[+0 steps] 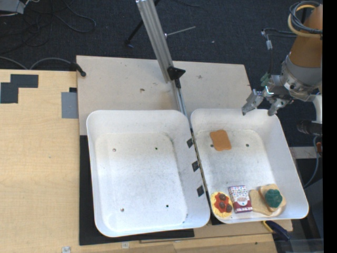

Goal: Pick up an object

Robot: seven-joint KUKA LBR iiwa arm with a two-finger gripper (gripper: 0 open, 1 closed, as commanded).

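The right bin (295, 167) holds everything. The gripper (261, 104) hovers above its far rim, fingers spread with nothing between them. An orange slab (220, 139) (probably a toy toast, light and stiff) lies alone near the far-left corner, best pinched across its narrower sides.

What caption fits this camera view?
Open gripper poised above right bin's far rim; four small items inside.

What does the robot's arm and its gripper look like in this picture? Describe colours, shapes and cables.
The arm is a thick rounded column, orange above and grey at the wrist. Black cables loop at its top. The gripper is small, grey metal with two short fingers.
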